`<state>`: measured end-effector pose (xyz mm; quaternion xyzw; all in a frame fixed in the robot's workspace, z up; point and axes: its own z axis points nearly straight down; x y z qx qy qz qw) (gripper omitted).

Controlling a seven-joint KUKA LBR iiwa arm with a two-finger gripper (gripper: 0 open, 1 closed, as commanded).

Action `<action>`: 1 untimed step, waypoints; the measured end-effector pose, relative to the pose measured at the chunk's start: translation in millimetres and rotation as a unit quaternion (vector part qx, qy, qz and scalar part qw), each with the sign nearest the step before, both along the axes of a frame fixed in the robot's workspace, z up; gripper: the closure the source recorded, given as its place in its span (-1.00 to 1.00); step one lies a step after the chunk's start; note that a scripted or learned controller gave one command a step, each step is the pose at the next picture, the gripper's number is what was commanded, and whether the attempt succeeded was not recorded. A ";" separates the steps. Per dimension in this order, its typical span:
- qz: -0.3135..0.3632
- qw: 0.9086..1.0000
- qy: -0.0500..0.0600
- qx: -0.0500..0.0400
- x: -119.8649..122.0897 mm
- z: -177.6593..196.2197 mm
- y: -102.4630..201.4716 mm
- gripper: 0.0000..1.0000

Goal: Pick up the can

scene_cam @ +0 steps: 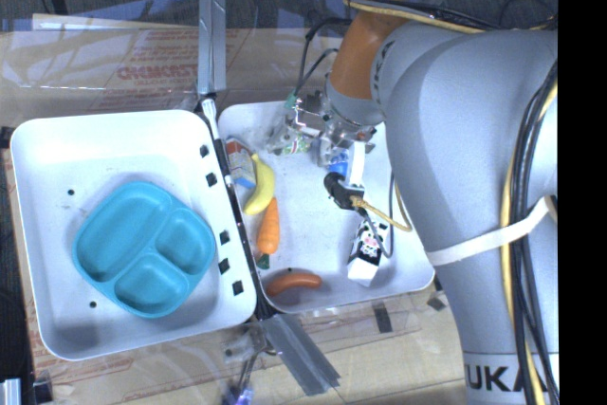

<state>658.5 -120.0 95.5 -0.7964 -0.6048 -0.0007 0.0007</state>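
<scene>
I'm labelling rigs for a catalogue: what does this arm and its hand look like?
The arm is bulky, rounded and grey, with an orange band above the wrist and white KUKA lettering near its base. Black and yellow cables run along it. The hand is small, metallic, with exposed wiring.

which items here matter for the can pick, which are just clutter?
Job:
can, partly hidden at the right bin's left wall
gripper, over that bin's far end

Clutter:
banana
carrot
sausage
small carton
blue divided plate in the left bin
</scene>
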 end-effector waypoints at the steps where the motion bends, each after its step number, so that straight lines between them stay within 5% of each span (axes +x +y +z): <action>1: 0.004 1.000 0.002 0.001 0.5 10.2 2.6 1.00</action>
